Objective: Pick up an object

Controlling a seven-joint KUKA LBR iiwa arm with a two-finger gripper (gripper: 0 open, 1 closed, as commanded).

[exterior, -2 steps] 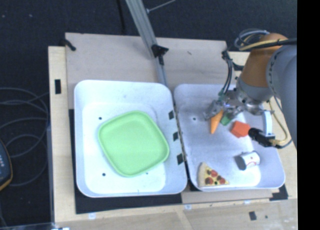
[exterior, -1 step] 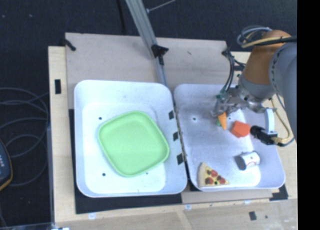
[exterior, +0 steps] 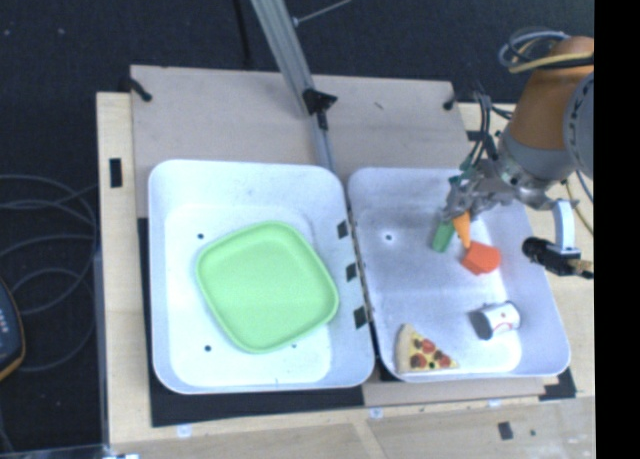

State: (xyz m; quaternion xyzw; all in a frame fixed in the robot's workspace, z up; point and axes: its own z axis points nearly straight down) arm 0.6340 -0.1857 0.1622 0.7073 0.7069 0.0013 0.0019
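End effector [exterior: 462, 209] over right bin [exterior: 400, 197] holding toys [exterior: 481, 258].

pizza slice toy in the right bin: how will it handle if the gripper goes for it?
The pizza slice lies flat and thin, so fingers probably struggle to get under it. It looks rigid, likely light plastic, so it may slide rather than flop. It sits near the right bin's front wall, which could block a side approach.

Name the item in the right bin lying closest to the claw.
The green-and-orange carrot toy, directly under the claw. The orange block, the white cup and the pizza slice lie progressively farther toward the bin's front edge.
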